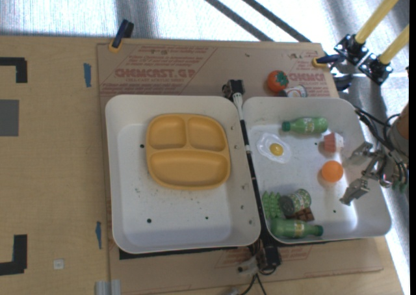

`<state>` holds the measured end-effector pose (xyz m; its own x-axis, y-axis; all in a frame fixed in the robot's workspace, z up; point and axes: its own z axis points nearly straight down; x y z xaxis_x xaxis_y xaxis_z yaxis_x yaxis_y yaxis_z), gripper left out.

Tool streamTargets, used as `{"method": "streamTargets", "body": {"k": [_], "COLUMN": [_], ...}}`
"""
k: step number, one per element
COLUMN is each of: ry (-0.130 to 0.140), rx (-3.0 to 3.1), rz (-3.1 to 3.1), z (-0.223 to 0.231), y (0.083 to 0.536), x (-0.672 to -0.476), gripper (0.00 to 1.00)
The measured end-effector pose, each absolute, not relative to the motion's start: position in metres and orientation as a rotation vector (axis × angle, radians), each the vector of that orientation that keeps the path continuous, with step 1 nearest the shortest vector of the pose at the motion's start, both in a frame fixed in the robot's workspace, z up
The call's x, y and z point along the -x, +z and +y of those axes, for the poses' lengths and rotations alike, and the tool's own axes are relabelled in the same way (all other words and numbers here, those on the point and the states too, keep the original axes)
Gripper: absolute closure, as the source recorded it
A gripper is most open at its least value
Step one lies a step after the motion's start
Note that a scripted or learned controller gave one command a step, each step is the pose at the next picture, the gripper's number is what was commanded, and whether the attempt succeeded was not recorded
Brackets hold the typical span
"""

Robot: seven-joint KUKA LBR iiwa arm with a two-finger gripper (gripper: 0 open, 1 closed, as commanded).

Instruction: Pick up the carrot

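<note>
— What is there, biggest first?

— A brown cardboard sheet under two shallow white plastic bins; the left bin bears a yellow divided plastic plate; the right bin holds the small toys.

— And the arm?

— The two-finger metal gripper hangs over the right bin's three o'clock edge, fingers spread wide with nothing between them; a round orange ball lies just at its nine o'clock.

— The rest?

— A green plastic bottle at the bin's twelve o'clock; another green bottle at six; a white fried-egg toy towards ten.

— The carrot?

— I cannot tell for certain; the likeliest is a small red-orange thing with a green top, on the cardboard outside the right bin at its twelve o'clock, well apart from the gripper.
</note>
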<state>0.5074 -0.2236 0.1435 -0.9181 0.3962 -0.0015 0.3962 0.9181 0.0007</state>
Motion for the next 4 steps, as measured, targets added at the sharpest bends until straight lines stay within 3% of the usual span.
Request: {"method": "streamTargets", "body": {"k": [1,3,4], "ry": [0.001,-0.004,-0.003], "rx": [-0.505,0.608,0.976], "rz": [3.100,3.075,2.979], "z": [-0.224,-0.224,-0.223], "y": [0.175,0.214,0.225], "x": [-0.480,-0.481,-0.534], "gripper": [0.00,0.00,0.00]}}
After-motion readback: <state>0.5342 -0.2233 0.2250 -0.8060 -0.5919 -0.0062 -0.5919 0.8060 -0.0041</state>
